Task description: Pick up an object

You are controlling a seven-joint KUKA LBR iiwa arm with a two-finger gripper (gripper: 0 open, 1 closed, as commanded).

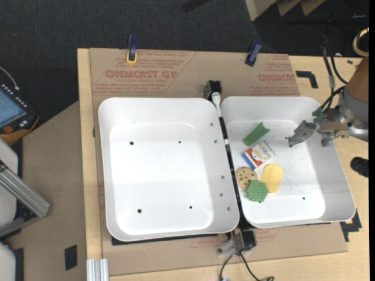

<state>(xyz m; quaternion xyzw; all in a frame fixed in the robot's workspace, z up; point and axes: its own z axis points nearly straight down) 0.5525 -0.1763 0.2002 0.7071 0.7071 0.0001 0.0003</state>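
Several small objects lie in the right bin point(328, 206), near its left wall. A green flat block point(256, 134) sits furthest back. In front of it is a red, white and blue packet point(258, 154), then a brown cookie point(244, 174), a yellow lump point(272, 177) and a bumpy green disc point(256, 191). My gripper point(309, 138) hangs over the right half of that bin, to the right of the green block and the packet. Its fingers are spread open with nothing between them.
The left bin point(111, 157) lies beside the right one on a cardboard sheet point(176, 69) held by a yellow clip point(132, 54) and a blue clip point(254, 52). A black divider strip point(225, 151) runs between the bins. Cables hang at the far right.
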